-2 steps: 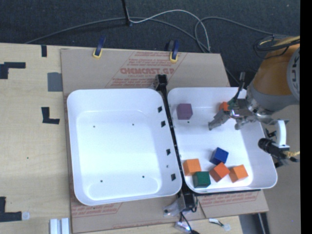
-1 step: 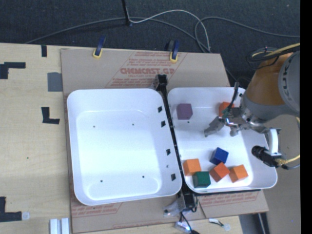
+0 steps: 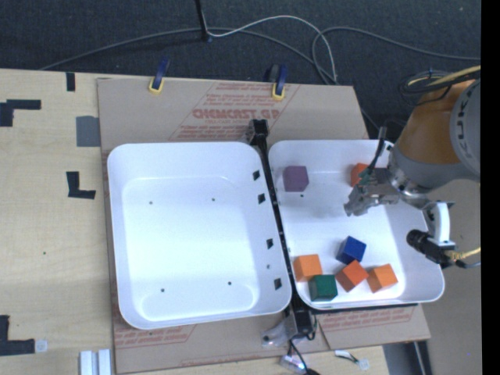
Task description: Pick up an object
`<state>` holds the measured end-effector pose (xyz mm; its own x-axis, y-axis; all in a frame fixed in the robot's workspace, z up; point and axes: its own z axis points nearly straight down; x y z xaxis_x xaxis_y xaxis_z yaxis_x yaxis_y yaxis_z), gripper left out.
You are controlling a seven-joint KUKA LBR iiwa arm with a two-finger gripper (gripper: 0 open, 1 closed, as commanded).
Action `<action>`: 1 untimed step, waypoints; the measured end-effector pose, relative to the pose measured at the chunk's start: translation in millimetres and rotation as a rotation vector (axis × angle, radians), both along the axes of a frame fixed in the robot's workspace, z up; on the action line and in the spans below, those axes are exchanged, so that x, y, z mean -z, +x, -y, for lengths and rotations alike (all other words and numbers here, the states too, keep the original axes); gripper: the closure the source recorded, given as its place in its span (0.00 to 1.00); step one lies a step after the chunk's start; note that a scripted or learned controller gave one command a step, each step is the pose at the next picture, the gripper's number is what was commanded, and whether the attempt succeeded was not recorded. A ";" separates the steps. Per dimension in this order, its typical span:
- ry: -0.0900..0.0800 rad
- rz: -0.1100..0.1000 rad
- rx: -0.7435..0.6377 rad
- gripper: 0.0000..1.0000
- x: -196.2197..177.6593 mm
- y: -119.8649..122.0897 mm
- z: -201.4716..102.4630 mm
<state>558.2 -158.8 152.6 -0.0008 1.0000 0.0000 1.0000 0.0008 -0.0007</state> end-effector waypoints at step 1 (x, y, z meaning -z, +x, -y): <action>-0.001 0.005 0.001 1.00 -60.3 -1.0 5.9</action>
<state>557.2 -164.7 212.9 -0.0001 1.0000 -0.0011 1.0000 0.0001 0.0040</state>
